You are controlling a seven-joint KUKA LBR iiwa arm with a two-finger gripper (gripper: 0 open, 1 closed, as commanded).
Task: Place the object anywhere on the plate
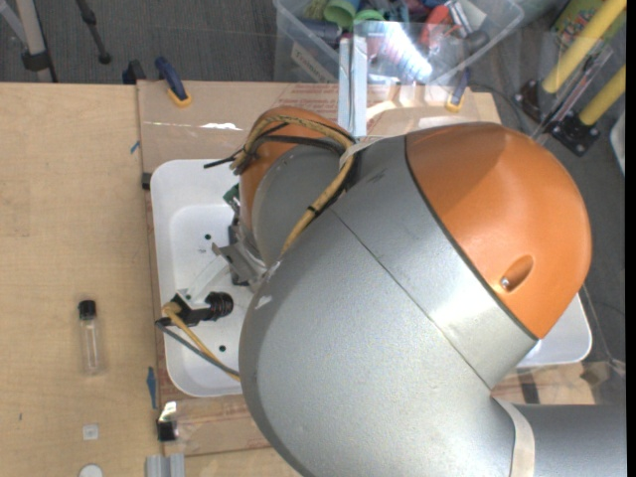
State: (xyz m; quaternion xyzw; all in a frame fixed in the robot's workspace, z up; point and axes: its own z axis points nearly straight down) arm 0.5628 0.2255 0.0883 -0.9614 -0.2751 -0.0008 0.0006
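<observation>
The grey arm with its orange band [497,227] looms close to the camera and covers most of both bins. Its wrist reaches down into the left white bin [179,217]. The gripper [237,254] sits low at the end of the wrist, mostly hidden behind the arm's own body, above the bin's floor. A black piece with a yellow cable [204,309] sticks out to the left of it, near the bin's left wall. The arm hides whatever lies under it in the bins.
A small clear vial with a black cap [90,336] lies on the wooden bench left of the bins. A clear plastic box of mixed toys [397,13] stands at the back. A blue clamp [175,82] grips the bench's far edge.
</observation>
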